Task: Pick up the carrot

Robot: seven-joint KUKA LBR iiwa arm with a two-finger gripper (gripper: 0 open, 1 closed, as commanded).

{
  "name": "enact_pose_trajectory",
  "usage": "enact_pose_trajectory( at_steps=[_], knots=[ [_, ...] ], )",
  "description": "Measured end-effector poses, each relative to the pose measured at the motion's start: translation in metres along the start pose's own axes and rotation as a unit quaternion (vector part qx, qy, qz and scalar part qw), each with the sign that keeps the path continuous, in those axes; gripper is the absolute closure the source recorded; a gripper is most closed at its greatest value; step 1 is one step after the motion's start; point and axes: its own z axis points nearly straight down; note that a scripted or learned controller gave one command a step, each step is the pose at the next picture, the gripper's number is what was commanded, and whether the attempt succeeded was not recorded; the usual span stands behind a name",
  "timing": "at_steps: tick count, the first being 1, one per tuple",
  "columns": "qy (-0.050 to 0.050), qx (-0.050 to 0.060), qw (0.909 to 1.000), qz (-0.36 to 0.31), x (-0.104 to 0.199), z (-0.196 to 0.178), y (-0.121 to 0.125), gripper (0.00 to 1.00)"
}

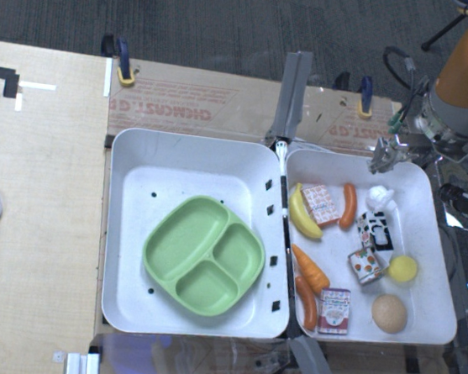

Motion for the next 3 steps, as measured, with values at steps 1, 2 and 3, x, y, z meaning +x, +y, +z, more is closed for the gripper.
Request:
enact_pose_trajectory(
  at_steps=[1, 2, 3],
  knots=[
    [0.000, 0.000, 1.0000, 0.000, 0.000, 0.000, 0.000, 0.00],
    [0.001, 0.000, 0.9822, -0.188, 0.085, 0.026, -0.053, 0.00],
    [0.001, 0.000, 0.9798, -0.200, 0.109, 0.026, -0.156, 0.00]
  ],
)
